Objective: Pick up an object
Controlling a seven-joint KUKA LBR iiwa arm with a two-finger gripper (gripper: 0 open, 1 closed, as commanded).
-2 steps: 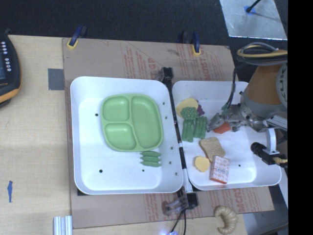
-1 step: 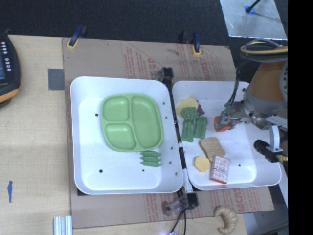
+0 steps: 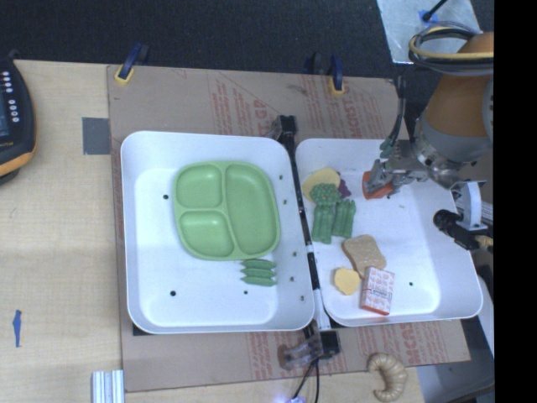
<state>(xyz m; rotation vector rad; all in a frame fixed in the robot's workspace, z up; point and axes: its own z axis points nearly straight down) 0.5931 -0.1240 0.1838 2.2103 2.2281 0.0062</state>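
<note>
My gripper hangs low over the far part of the right bin, reaching in from the right. A small orange-red piece lies right at its tip; whether it is gripped is unclear. Left of it are a yellow piece, a broccoli floret with a purple bit, and green stalks. Nearer the front lie a slice of bread, a yellow chunk and a red-and-white box.
The left bin holds a green divided plate and a green pea pod. A croissant lies on the cardboard in front of the right bin. A black-and-orange pendant rests at the bench's left edge.
</note>
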